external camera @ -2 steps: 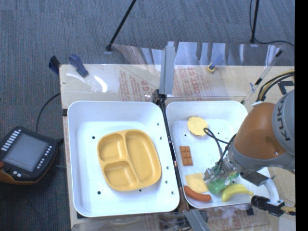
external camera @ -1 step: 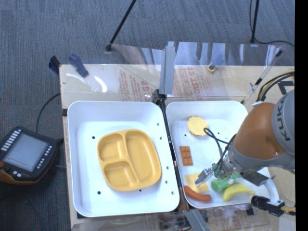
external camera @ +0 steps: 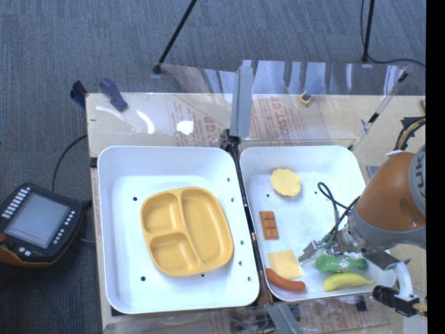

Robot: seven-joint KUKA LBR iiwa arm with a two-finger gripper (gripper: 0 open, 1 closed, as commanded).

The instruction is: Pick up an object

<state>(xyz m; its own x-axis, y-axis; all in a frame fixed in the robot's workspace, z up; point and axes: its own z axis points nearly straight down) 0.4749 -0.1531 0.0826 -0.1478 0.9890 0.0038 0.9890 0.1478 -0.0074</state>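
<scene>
The gripper was low in the right bin, near its front edge, and I could not tell if it was holding anything. A green toy bottle lay just beside it, with a yellow banana at the front edge. A cheese slice and a hot dog lay near the front left corner

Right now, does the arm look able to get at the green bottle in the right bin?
Probably yes. The tool sits low in the right bin just left of the green bottle, nothing between them. The yellow banana lies close below it and might get nudged.
</scene>
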